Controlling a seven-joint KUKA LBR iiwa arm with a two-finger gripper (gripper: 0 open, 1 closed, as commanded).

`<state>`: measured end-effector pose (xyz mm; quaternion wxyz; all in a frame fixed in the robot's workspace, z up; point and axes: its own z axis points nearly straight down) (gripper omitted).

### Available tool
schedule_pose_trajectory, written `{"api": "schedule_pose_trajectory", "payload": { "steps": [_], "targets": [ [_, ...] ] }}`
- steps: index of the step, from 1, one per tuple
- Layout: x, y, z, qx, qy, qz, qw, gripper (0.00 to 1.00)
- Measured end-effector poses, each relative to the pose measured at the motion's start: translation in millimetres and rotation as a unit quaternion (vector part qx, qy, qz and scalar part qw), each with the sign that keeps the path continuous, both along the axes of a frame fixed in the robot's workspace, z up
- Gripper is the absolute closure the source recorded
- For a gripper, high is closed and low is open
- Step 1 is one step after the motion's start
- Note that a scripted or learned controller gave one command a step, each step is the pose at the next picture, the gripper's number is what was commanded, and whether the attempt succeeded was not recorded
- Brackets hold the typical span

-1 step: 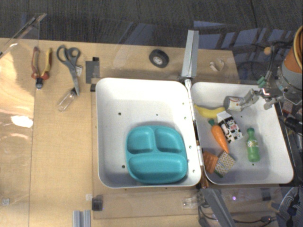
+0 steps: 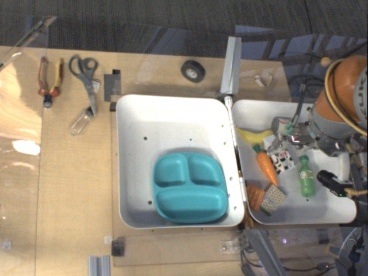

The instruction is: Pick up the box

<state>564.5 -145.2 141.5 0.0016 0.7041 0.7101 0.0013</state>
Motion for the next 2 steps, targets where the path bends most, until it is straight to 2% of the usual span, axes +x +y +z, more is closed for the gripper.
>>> {"api": "schedule_pose_trajectory", "payload": {
  "steps": [1,2],
  "targets": [
    [43.4,-46.9,80.9,-0.0008,-0.001,-0.023,0.9997,0.0],
    [10.7,18.1,-38.9,0.0001,0.0,-0.006,1.0,0.0]
  ]
}}
